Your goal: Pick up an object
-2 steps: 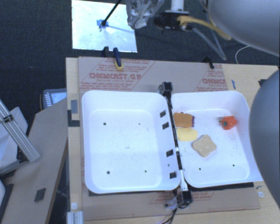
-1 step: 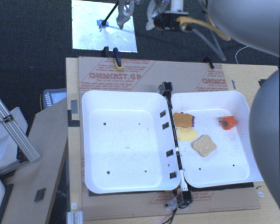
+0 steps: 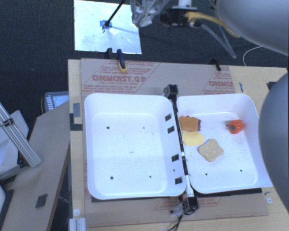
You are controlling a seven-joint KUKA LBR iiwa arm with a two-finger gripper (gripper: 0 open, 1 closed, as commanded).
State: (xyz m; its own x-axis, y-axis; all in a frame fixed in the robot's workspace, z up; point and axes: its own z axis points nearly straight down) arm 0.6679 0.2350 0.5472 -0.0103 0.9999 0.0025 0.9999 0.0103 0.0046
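Looking down from the camera view, we see the gripper (image 3: 144, 13) high at the top edge, well apart from both bins; we cannot tell how its jaws stand.

The things to pick lie in the right bin (image 3: 250, 178): an orange-brown piece (image 3: 189, 123) close against the divider, a flat yellow piece (image 3: 193, 139) just below it, a tan toast-shaped piece (image 3: 211, 150) touching or nearly touching the yellow one, and a small red-orange item (image 3: 235, 126) apart toward the right. The left bin (image 3: 92, 176) sits beside it.

We judge the crowding the chief risk: a descent on the yellow piece could catch its neighbours, and the flat pieces may slip from a pinch. The piece by the divider leaves little room on that side.

The bins rest on a cardboard sheet (image 3: 135, 76) on the wooden counter (image 3: 74, 81), over dark carpet (image 3: 36, 40).
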